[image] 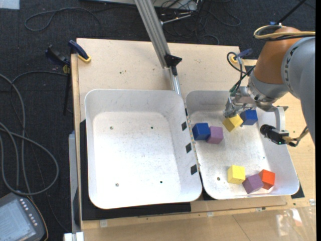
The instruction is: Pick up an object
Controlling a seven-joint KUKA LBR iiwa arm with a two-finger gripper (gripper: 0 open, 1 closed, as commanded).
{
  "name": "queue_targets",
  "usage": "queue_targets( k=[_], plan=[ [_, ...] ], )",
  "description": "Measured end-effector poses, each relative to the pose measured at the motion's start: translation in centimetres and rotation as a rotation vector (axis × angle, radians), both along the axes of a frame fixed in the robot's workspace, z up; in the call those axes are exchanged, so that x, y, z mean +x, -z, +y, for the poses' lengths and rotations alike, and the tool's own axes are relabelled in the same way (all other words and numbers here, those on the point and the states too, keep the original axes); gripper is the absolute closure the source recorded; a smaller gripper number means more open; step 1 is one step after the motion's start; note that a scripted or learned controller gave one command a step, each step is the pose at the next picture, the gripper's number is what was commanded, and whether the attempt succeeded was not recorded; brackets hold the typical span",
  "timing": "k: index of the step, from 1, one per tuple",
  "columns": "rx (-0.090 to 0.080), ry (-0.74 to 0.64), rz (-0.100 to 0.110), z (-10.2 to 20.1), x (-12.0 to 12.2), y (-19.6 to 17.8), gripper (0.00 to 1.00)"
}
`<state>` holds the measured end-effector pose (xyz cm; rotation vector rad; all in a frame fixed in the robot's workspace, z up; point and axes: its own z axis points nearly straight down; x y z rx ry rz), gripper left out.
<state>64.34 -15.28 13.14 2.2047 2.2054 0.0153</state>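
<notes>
Yellow cube [231, 123] under gripper [233, 115], jaw state unclear; blue cube [249, 117] touching it; purple cube [215, 134] near.

You see seven small blocks in the right bin [281, 157]: a yellow block [231, 123] tilted beside a blue block [249, 117]; a blue cube [201, 131] touching a purple cube [215, 134]; a yellow cube [236, 174], purple block [252, 183] and orange cube [268, 177] clustered near the front rim.

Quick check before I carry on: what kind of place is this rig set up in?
Most likely a robotics lab. A wooden bench bears two white bins holding coloured blocks, loose cables trail over dark carpet, and an aluminium camera pole rises from the bench.
</notes>
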Motion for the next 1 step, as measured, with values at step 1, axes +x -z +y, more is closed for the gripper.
queue_targets(
  k=[1],
  plan=[
    [0.008, -0.002, 0.017, 0.38, 0.09, -4.39, 1.0]
  ],
)
